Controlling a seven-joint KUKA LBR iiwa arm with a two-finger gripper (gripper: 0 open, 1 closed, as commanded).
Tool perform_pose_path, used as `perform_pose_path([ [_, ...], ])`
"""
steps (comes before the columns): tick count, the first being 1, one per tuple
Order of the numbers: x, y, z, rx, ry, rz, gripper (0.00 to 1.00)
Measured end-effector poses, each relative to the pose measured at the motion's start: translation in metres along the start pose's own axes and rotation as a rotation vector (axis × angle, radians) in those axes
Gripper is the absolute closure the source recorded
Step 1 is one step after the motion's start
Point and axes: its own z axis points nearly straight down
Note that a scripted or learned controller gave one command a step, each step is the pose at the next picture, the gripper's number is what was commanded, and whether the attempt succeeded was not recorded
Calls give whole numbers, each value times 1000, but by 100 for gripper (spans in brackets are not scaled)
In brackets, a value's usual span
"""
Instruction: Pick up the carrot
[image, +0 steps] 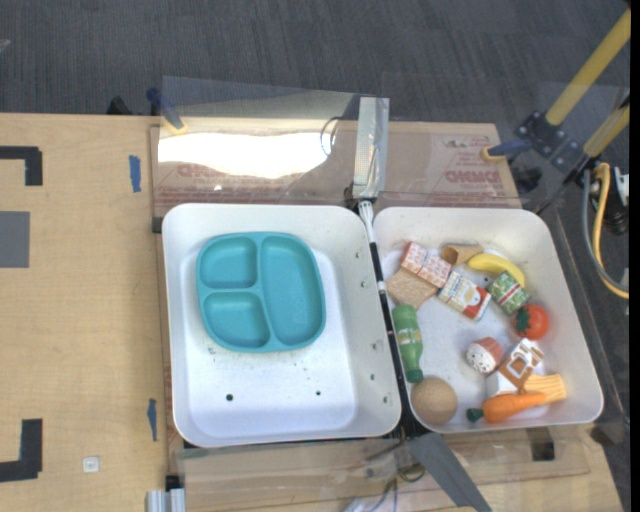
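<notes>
- The carrot (514, 404) lies at the lower right of the frame, along the right bin's (575, 290) near wall, beside a tan ball (434, 398).
- It looks like light, rigid toy plastic, likely slippery; grip across its thick middle.
- Above it sit a tomato (536, 321) and banana (496, 266).
- The pincer's state cannot be told.

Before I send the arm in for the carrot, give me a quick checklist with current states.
1. Carrot located, near edge of right bin: ok.
2. Carrot top unobstructed from above: ok.
3. Room around it: not ok, the corn piece touches its tip and the bin wall is close.
4. Brown ball apart from carrot: ok.
5. Claw state: cannot tell.
6. Teal tray in left bin, out of the path: ok.
</notes>
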Motion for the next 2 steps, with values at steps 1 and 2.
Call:
perform_pose_path([
  [1,-9,-20,116,6,-18,-5,100],
  [2,6,-51,202,-8,11,19,100],
])
